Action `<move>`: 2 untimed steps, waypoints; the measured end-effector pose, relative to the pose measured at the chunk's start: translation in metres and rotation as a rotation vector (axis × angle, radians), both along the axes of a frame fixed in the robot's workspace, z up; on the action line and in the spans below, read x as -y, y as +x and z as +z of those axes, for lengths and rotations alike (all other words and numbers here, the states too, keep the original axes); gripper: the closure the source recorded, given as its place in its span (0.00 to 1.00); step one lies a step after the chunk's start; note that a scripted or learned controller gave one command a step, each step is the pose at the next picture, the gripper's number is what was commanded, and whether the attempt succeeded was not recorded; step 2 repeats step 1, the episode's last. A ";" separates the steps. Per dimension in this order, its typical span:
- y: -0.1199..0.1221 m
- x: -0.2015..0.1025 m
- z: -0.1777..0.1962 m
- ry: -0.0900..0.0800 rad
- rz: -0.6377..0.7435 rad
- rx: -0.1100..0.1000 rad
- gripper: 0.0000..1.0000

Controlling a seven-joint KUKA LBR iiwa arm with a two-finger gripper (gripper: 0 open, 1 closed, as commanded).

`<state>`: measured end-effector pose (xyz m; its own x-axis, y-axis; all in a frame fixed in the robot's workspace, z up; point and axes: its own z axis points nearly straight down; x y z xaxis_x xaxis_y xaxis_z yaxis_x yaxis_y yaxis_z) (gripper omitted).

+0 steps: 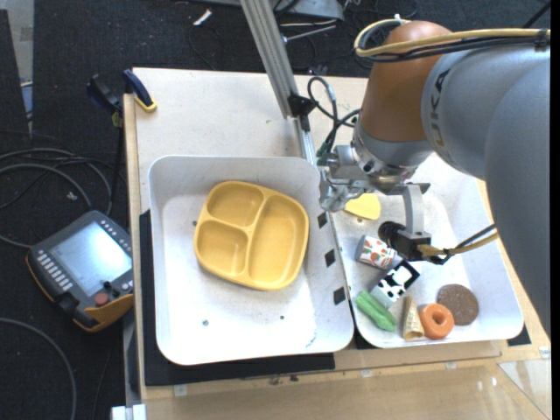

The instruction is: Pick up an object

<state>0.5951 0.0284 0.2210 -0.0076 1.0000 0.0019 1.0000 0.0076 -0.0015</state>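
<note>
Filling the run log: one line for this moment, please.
end effector: over right bin | nearest: yellow flat piece | left bin: yellow divided plate

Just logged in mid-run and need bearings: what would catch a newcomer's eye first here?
The yellow divided plate lies alone in the left bin. The grey and orange arm looms over the right bin, its end effector low above a yellow wedge. Small items cluster at that bin's near end: an orange ring, a brown disc, a green piece.
</note>
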 end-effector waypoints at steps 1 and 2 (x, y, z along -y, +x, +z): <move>0.003 -0.065 0.009 0.001 0.003 0.003 1.00; 0.003 -0.065 0.009 0.001 0.003 0.003 1.00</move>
